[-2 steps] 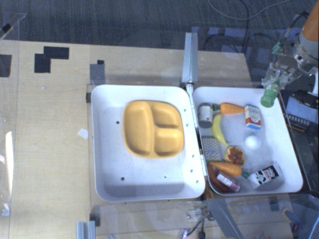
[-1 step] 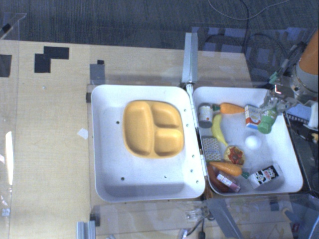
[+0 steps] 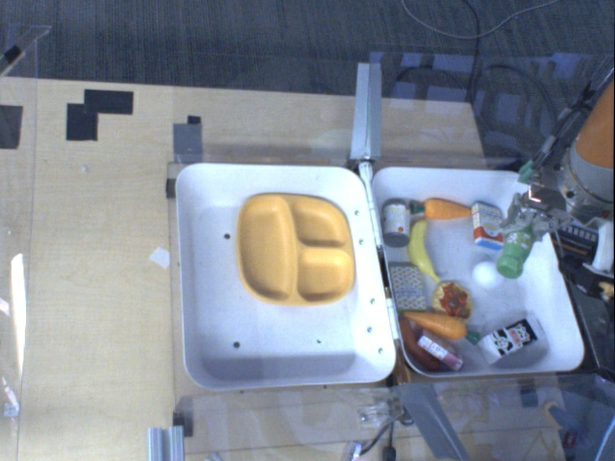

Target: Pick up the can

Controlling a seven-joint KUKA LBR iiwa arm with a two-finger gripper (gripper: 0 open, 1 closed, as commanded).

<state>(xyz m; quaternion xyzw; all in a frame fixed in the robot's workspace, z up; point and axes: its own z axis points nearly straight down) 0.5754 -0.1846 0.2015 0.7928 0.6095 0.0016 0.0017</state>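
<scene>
The pale wooden table [image 3: 96, 257] carries two shallow white bins side by side. The left bin [image 3: 207, 353] holds a yellow tray [image 3: 294, 248] with three compartments, lying near its middle. The right bin [image 3: 567, 339] is crowded: the can [image 3: 395, 221] lies on its side in the far left corner, close to the wall shared with the left bin, with a banana [image 3: 422, 248] just beside it and a carrot [image 3: 447, 209] a little past it toward the far edge. Nearer the front lie a second orange carrot-like piece [image 3: 440, 325], a dark red packet [image 3: 432, 349], a strawberry-like piece [image 3: 453, 299] and a small black-and-white carton [image 3: 509, 339]. The grey arm [image 3: 591, 157] enters from the right; its claw [image 3: 524, 224] hangs over the right part of this bin, well apart from the can, with a green bottle [image 3: 514, 254] directly below it, and whether the claw is spread or pinching the bottle cannot be told
</scene>
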